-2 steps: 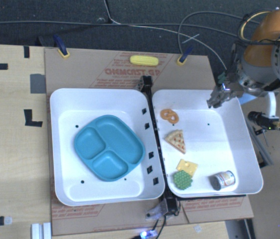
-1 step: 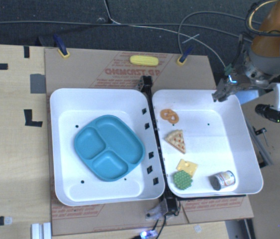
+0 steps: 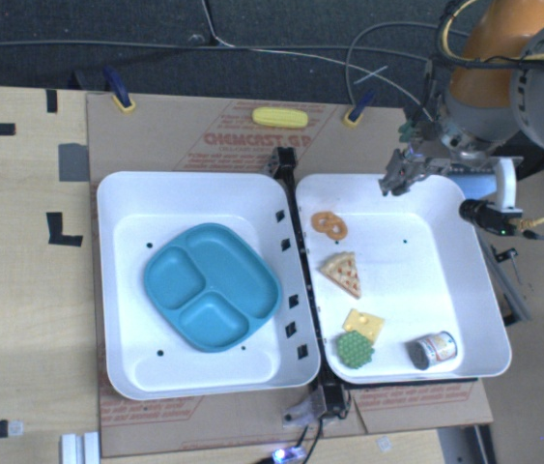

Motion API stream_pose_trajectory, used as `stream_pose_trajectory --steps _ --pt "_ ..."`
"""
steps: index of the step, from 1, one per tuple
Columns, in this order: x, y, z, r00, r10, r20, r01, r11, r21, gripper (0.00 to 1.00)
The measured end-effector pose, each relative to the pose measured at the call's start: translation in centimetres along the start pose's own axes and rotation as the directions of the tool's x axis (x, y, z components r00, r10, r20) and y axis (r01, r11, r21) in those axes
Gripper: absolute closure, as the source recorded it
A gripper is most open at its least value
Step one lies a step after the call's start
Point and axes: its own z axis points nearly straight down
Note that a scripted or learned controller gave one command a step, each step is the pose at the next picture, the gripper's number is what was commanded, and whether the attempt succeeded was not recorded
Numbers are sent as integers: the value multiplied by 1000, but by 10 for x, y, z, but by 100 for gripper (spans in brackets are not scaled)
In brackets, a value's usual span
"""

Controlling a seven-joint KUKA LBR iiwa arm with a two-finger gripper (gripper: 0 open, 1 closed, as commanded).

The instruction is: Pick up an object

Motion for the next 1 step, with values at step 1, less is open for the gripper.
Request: stream_pose_trajectory --steps 1 --pt "63 -4 8 1000 0 0 0 1000 3 100"
